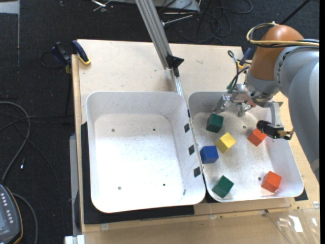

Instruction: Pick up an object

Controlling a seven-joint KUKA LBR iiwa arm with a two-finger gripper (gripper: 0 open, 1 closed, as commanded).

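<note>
Gripper [234, 104] sits over the far end of the right bin [284, 159], hanging off the grey arm [299, 80] with the orange band [271, 55] above the wrist. Metal fingers [223, 104] point down and look splayed apart, nothing between them. No block is held.

Blocks relative to the gripper, all lying on the right bin floor:
- dark green block [215, 122]: closest, just below and slightly left of the fingertips, not touching them as far as I can tell.
- yellow block [226, 142]: further toward the camera, near the dark green one, tilted on a corner.
- blue block [208, 154]: beyond the yellow one, down-left, close to the divider between the bins.
- second green block [222, 186]: well apart, near the bin's front wall.
- orange-red block [256, 136]: down-right of the gripper, just beside a black fitting [271, 130] on the arm.
- second orange block [271, 181]: well apart, front right corner.

Left bin [101, 111] is on the far side of the divider from the gripper. A slanted metal pole [152, 24] runs from the top of the view down to the bench [127, 60] behind the bins.
</note>
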